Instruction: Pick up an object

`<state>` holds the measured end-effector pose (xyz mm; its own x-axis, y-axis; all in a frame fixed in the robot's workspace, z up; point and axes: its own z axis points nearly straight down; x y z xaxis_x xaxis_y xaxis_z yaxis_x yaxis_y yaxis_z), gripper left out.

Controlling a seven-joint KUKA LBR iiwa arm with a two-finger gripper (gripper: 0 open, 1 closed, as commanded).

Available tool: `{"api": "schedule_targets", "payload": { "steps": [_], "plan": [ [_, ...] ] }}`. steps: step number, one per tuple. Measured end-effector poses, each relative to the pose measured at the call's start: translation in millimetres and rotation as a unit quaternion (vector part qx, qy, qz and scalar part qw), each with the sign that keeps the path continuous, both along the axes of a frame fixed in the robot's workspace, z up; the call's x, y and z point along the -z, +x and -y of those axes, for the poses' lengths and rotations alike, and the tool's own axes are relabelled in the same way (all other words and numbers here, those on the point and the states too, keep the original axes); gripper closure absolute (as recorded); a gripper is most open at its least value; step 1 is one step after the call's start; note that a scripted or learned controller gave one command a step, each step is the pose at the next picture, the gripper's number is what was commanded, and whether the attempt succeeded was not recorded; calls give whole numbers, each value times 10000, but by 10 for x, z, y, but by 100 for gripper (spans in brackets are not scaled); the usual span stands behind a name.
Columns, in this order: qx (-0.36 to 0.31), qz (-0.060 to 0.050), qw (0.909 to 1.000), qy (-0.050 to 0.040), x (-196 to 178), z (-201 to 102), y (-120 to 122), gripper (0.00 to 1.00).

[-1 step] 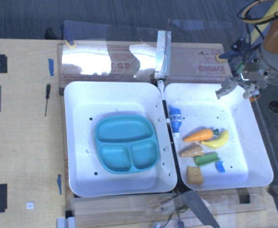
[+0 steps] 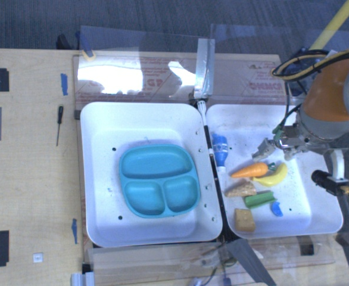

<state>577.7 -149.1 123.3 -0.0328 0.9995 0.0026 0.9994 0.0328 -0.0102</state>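
Claw [image 2: 276, 149] sits low over the right bin [image 2: 326, 216], its two fingers spread with a clear gap between them and nothing in that gap. It hangs just above and to the upper right of the orange carrot [image 2: 251, 170] and the yellow banana [image 2: 274, 176], which touch each other.

Candidate objects all lie in the right bin, clustered near its centre and left wall: a blue bottle-like item [image 2: 220, 149] against the divider, the carrot, the banana, a tan bread-like piece [image 2: 241, 189], a green piece [image 2: 258, 200], a small blue piece [image 2: 276, 209] and a brown block [image 2: 244, 220]. The left bin [image 2: 97, 159] carries a teal divided plate [image 2: 158, 179].

Risks, as judged from this layout:
- Carrot and banana are in contact. A descent between them may wedge a finger on top of one and push the pair apart rather than enclose either.
- Carrot is tapered and smooth-looking; closing near the thin tip could squeeze it out sideways.
- Banana is curved and lies flat; fingers closing across the curve may catch only an edge and lose it on the lift.
- Bread-like piece lies just below the carrot and may be dragged along or block a finger.
- Exact claw height above the bin floor is unclear from this slanted view, so a short descent could close on air.
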Motion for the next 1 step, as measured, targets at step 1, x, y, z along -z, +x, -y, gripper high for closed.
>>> {"api": "schedule_targets", "payload": {
  "steps": [1],
  "plan": [
    [993,70,9950,-16,362,-193,-132,0]
  ]
}}
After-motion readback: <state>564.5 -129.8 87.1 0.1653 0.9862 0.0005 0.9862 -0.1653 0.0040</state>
